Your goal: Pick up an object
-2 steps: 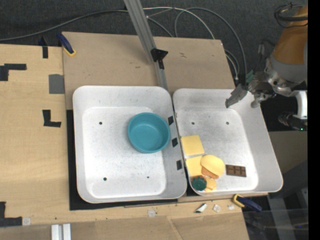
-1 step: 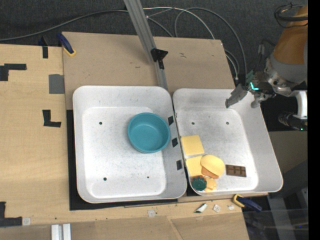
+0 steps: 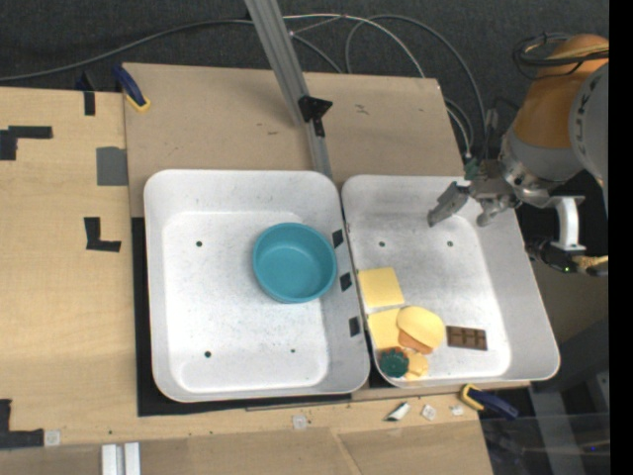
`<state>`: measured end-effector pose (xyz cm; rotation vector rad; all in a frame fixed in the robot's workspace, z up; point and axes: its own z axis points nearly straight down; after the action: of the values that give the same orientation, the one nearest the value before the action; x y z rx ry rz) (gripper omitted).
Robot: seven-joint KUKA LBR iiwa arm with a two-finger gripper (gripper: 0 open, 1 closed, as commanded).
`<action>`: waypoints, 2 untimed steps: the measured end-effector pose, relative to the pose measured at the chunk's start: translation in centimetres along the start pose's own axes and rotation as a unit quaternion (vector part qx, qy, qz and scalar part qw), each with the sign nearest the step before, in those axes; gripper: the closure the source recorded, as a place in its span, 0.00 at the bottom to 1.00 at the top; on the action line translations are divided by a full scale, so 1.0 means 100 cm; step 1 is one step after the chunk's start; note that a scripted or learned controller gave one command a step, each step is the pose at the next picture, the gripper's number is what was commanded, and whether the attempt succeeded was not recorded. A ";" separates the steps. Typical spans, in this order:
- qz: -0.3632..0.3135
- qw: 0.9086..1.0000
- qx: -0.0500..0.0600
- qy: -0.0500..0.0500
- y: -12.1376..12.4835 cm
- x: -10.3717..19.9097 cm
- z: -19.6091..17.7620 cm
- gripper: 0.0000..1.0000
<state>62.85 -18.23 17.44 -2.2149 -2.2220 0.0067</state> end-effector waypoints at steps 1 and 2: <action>0.001 1.000 0.000 0.000 -0.006 0.008 0.049 0.00; 0.000 1.000 -0.001 -0.001 -0.006 0.009 0.088 0.00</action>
<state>62.16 -17.30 8.60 -2.2172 -2.2229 0.0056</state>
